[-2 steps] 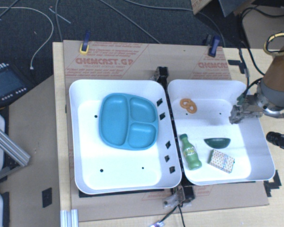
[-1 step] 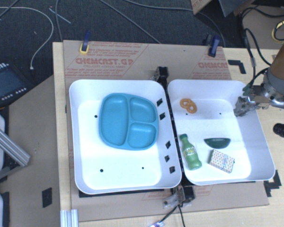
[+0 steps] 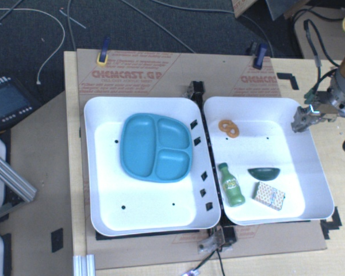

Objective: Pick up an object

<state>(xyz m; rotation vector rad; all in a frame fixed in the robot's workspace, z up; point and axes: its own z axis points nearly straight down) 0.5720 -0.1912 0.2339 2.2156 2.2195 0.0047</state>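
The gripper (image 3: 302, 121) hangs over the right bin's (image 3: 310, 154) far right rim; whether its jaws are wide or narrow cannot be told.

Over at three o'clock the arm (image 3: 340, 88) runs off the picture's edge, so only its wrist end shows, and the gripper (image 3: 302, 121) is too small and blurred to make out its fingers. At nine o'clock a dark screen (image 3: 6, 99) is cut by the edge too.
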